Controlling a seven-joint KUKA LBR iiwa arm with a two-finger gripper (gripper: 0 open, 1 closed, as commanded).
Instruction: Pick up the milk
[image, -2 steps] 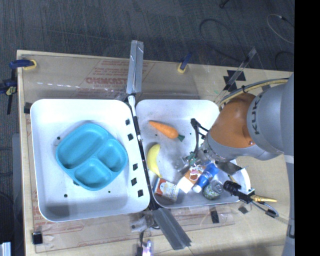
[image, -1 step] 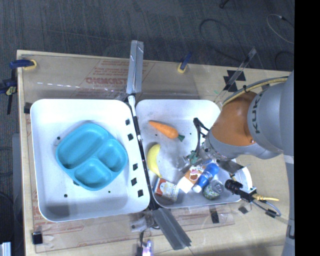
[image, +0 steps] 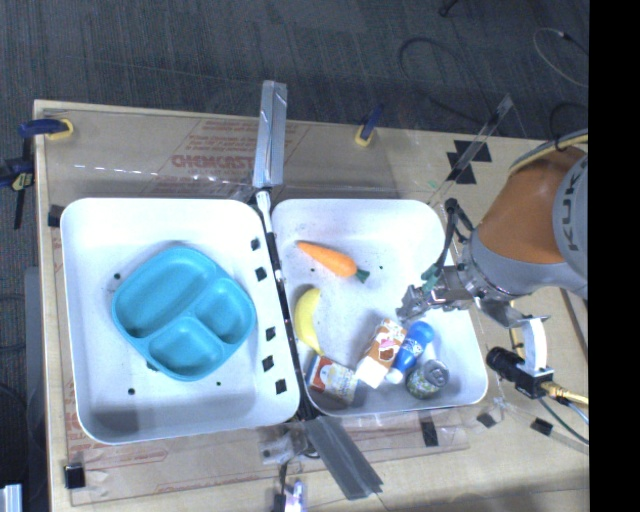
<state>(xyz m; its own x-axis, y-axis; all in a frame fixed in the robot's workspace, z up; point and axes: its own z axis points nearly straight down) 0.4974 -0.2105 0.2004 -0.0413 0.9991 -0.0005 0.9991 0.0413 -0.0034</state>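
Note:
The milk (image: 381, 350), a small brown-and-white carton, lies tilted on the floor of the right bin (image: 400, 220), near its front. A blue-and-white bottle (image: 414, 346) rests against the carton's right side. My gripper (image: 420, 298) hangs just above and to the right of the carton, over the bottle's top end. Nothing shows between the gripper and the milk. The grey arm with its orange band (image: 535, 215) reaches in from the right.
In the right bin also lie an orange carrot (image: 328, 259), a yellow banana (image: 308, 318), a second small carton (image: 334, 378) and a can (image: 428, 378). The left bin (image: 90, 380) holds a blue divided tray (image: 183, 311).

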